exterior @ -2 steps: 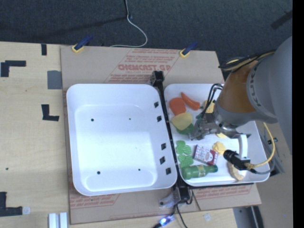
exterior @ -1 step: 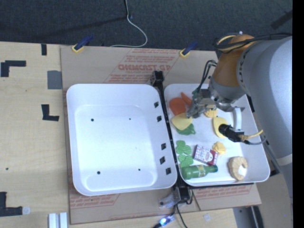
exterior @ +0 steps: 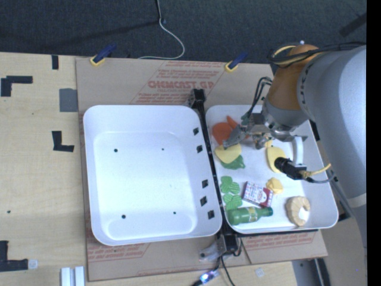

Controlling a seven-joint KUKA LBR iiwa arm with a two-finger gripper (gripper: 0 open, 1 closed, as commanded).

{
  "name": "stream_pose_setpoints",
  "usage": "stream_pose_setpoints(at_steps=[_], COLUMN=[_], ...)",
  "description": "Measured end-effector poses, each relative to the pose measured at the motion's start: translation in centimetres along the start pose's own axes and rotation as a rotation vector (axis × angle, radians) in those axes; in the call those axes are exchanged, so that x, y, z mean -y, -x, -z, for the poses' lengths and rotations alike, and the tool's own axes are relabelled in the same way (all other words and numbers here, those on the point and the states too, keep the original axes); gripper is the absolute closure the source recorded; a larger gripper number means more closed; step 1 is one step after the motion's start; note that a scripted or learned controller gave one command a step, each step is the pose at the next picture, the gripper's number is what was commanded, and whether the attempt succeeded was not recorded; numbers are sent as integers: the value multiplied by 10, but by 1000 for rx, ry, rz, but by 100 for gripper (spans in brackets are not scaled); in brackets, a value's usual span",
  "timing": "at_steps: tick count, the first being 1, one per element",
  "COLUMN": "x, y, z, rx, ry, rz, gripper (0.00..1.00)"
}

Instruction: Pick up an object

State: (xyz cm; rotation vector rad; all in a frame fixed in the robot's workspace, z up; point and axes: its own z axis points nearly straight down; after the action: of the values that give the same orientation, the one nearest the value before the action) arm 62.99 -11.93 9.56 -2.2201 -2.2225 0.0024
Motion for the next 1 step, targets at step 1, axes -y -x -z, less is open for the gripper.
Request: stream_pose_setpoints(at_steps=[1], x=[-39], y=[-8], z=[-12], rx=[0], ry=[-1], rz=[1], gripper=[0])
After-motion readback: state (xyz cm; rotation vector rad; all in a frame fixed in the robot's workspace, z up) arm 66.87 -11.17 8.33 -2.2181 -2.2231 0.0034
